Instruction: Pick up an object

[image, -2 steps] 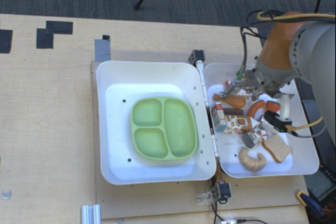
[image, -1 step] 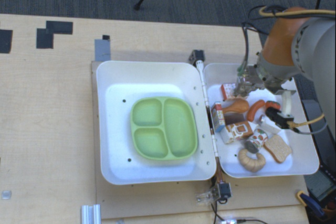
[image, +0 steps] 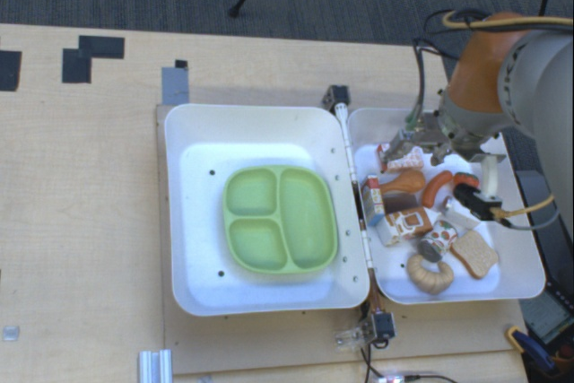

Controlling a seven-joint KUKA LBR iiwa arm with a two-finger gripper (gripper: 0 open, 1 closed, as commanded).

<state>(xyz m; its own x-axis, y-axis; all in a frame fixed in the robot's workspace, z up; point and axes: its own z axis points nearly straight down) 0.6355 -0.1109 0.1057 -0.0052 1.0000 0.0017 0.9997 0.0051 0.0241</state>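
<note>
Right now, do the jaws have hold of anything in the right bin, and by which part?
It cannot be told. The gripper is low over the pile at the back of the right bin, above a red and white packet.

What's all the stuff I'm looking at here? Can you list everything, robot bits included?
Bins: two, white, side by side on the bench.
Divided plate: one, light green, three compartments, in the left bin.
Toy food: a cluttered pile, mixed colours, in the right bin; exact count hard to tell.
Sausage: one, orange-red, upper part of the pile.
Bread slice: one, tan, lower right of the pile.
Bagel-like ring: one, beige, front of the right bin.
Bench: one, light wood.
Arm: one, grey with orange band, reaching in from the right.
End effector: one, dark, over the right bin's far part.
</note>
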